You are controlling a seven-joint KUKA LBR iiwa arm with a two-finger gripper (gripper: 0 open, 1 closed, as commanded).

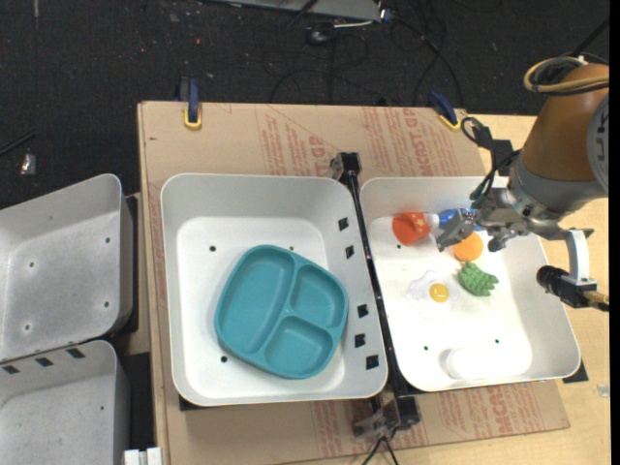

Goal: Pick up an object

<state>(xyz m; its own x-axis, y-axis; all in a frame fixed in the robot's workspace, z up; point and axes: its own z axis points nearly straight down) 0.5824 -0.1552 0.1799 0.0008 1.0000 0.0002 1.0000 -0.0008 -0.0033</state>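
Note:
The right bin [542, 352] holds several small objects. A red cup [410, 227] lies on its side near the far left, with a small blue piece [448, 218] beside it. An orange ball [468, 249] sits just right of them, and a green leafy toy [477, 279] lies in front of it. A fried-egg toy [432, 291] and a white round object [465, 361] lie nearer the front. My gripper [475, 234] hangs over the far part of this bin, directly above the orange ball. It is open and holds nothing.
The left bin [194, 211] holds a teal divided plate [281, 310]. A black divider [366, 260] runs between the two bins. The grey arm with its orange band [567, 114] comes in from the right. White trays [58, 260] lie off the bench at left.

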